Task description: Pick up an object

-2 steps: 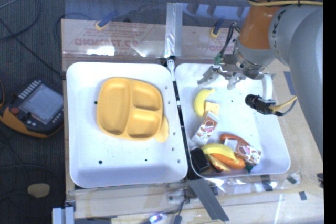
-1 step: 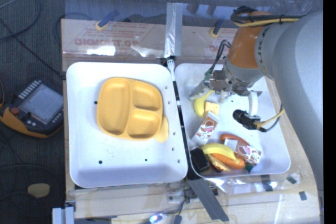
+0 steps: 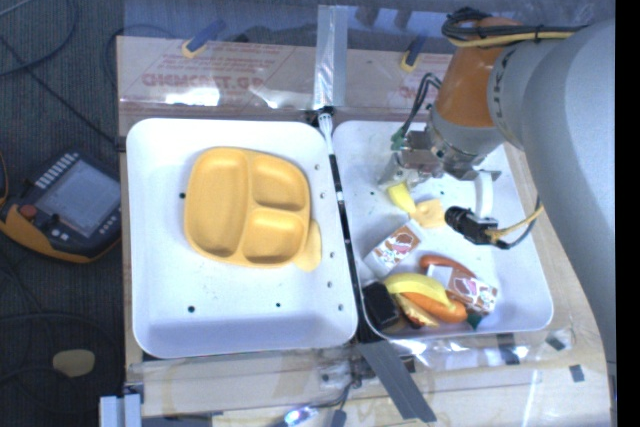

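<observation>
Two white bins: the left bin (image 3: 150, 315) carries a mustard-yellow divided tray (image 3: 248, 205). The right bin (image 3: 530, 300) has a pale yellow block (image 3: 402, 196), a red-and-white packet (image 3: 396, 246), and at five o'clock a yellow banana (image 3: 415, 287).

Small yellow block (image 3: 401, 196) in right bin (image 3: 520, 245)
</observation>
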Robot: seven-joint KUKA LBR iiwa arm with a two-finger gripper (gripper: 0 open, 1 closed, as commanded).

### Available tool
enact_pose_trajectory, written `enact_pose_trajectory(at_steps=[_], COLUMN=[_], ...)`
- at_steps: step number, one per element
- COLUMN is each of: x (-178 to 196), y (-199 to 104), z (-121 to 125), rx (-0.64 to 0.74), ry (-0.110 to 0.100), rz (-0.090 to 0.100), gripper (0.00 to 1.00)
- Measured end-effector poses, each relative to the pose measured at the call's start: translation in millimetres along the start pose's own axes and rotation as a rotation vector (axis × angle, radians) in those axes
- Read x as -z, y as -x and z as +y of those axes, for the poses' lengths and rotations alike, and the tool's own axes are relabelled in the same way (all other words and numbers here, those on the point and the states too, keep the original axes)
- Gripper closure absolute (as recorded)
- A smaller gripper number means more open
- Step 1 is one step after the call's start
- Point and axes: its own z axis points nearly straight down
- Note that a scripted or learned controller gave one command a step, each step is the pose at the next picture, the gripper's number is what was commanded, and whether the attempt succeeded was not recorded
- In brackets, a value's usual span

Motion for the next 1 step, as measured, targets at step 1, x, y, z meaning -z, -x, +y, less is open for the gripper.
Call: enact_pose_trajectory(at_steps=[1], x=[90.7], y=[-42.0], z=[34.1], rx=[-0.012], ry=[0.001], rz=[-0.003], gripper=[1.0])
